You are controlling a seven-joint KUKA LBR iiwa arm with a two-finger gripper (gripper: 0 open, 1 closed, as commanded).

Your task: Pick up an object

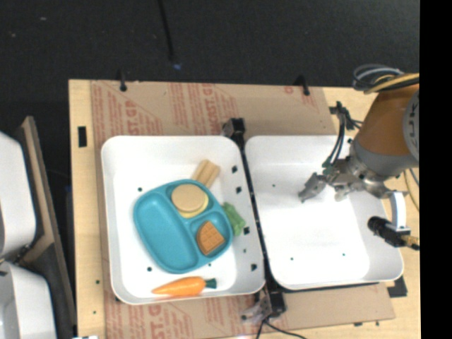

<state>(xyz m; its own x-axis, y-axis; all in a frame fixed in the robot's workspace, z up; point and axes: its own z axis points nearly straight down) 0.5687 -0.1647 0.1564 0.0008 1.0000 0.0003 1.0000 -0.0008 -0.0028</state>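
Arm: the grey wrist with its orange band is seen at the right edge of the frame, reaching over the right bin [353, 263].
Gripper [326, 190]: it is positioned over the upper middle of the right bin, with its two fingers spread apart and nothing seen between them; the hand is released.
Task objects: all are found in the left bin [116, 189], left of centre in the frame, well apart from the gripper.
Blue tray [159, 235]: a sectioned plate is placed in the middle of the left bin; a round tan disc [190, 198] and a brown waffle-like piece [210, 237] are held in its compartments.
Other items: a tan wooden block [206, 172] lies at the tray's upper edge, a green piece [235, 219] at its right, and a toy carrot [182, 286] below it.
Progress: nothing is grasped yet; the approach, closing and lift are judged to remain.
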